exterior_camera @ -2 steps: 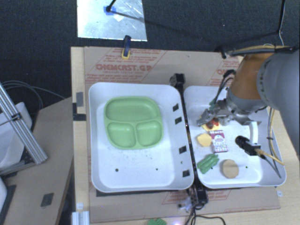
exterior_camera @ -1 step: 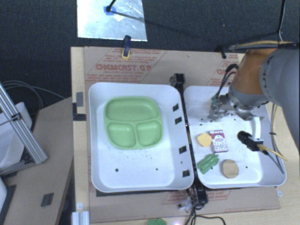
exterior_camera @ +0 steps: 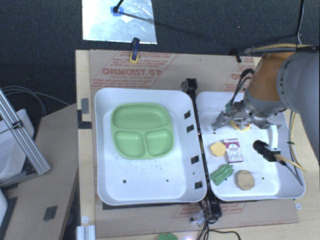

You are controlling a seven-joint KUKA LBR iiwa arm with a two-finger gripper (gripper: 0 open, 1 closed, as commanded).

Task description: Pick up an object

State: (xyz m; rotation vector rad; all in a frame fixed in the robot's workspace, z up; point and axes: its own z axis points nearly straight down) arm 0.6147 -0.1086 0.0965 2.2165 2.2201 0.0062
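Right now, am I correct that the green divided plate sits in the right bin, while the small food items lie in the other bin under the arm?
Not quite. The camera view shows the green divided plate in the left bin, not the right. The small food items lie in the right bin, under the arm.

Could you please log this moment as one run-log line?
pincer over right bin | nothing seen held | yellow piece, green item, tan piece in bin | green tray in left bin

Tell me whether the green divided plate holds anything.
Empty: the green divided plate in the left bin shows three bare compartments.
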